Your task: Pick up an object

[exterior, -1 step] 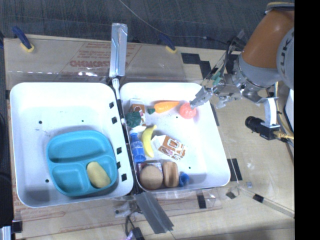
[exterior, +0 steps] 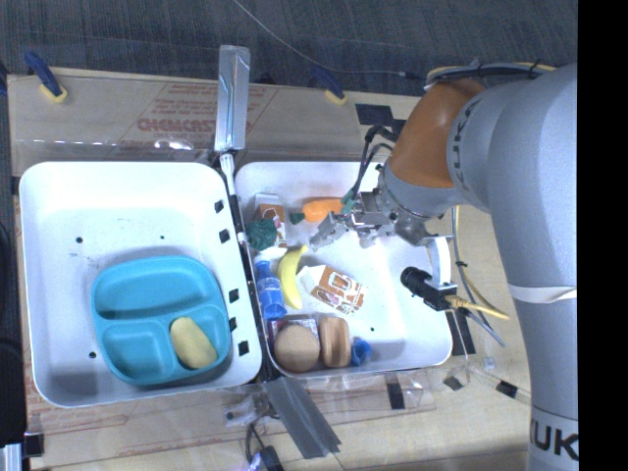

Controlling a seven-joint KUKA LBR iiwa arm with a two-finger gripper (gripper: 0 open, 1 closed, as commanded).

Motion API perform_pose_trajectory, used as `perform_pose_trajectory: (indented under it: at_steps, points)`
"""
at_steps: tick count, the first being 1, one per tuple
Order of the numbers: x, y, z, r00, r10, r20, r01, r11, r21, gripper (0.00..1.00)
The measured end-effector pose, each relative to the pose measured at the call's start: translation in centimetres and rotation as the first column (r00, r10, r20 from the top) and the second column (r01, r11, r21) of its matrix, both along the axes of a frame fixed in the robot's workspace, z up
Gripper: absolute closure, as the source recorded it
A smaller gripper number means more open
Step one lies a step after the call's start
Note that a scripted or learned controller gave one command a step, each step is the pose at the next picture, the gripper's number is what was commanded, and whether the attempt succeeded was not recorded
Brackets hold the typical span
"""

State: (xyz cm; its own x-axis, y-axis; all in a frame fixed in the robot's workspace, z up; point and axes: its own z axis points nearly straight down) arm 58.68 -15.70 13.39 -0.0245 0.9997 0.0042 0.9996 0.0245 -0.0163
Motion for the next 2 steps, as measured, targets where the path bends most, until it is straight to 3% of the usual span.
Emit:
perform_pose_trajectory:
  at_steps: [1,2]
  points:
    - [-9.0,0.7,-4.0,0.990,0.142,0.018,-0.142,0.990,-0.002,0.00]
    - [-9.5,3.2,-4.3,0.992,0.124,0.014,-0.124,0.992,-0.001,0.00]
